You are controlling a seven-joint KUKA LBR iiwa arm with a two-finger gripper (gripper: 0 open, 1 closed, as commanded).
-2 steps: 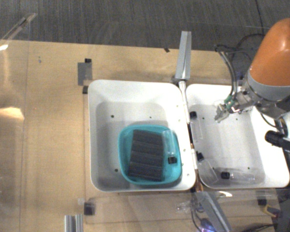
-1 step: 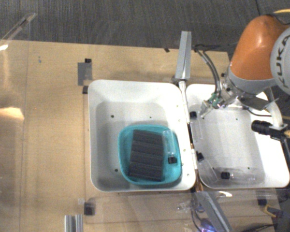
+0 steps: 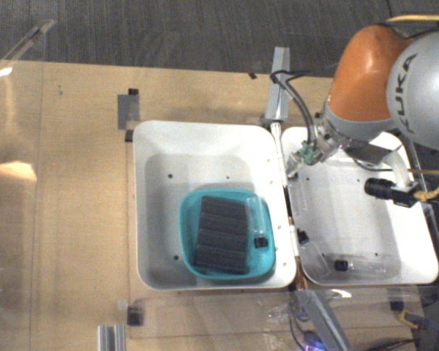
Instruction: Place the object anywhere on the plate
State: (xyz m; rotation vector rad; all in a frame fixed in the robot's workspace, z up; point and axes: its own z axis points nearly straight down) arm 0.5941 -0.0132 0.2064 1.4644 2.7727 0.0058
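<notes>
Dark ridged block (image 3: 221,233) lying on teal plate (image 3: 262,218), left bin (image 3: 154,159), arm (image 3: 380,86) over right bin (image 3: 366,218), pincer state cannot be told

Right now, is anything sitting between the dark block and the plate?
No. The block already lies on the teal plate in the left bin, a small black piece beside it. The arm is over the right bin.
</notes>
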